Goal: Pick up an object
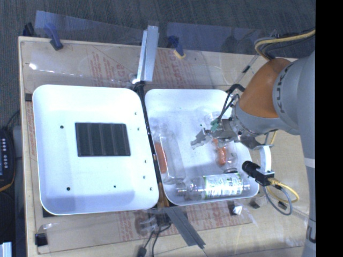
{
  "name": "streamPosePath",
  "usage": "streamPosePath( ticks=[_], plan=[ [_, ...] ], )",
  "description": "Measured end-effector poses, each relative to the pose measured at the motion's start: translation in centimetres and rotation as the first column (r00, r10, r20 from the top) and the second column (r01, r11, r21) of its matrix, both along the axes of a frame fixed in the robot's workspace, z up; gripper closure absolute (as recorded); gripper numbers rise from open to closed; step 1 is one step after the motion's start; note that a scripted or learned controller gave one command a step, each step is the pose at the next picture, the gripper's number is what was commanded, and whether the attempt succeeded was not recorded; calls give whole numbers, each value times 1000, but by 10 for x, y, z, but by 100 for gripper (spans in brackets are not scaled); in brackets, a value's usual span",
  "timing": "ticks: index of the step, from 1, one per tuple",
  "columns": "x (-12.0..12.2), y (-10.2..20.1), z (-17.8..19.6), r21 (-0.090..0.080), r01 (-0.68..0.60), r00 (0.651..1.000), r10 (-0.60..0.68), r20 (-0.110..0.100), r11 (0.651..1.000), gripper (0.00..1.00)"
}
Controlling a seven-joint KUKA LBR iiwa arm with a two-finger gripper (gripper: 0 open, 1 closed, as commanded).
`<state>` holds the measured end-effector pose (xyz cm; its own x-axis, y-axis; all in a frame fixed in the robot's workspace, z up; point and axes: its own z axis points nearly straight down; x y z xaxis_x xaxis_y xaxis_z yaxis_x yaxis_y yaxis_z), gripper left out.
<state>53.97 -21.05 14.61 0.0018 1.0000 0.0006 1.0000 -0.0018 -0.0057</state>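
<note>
reaching in from the right, the grey arm with the orange band [268, 92] lowers its end effector [211, 135] into the right shallow white bin [177, 103]; i cannot tell its state. just beside it lies a small orange object [222, 154]. a clear plastic bottle with a green label [220, 186] rests along the near wall, a clear packet with an orange strip [161, 157] by the left wall. the left white bin [53, 106] carries a dark ribbed rectangle [102, 139].
</note>
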Motion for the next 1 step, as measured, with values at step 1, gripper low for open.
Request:
streamPosePath(
  ticks=[1],
  plan=[
    [31,4,20,1,-63,998,63,3,998,0]
  ],
)
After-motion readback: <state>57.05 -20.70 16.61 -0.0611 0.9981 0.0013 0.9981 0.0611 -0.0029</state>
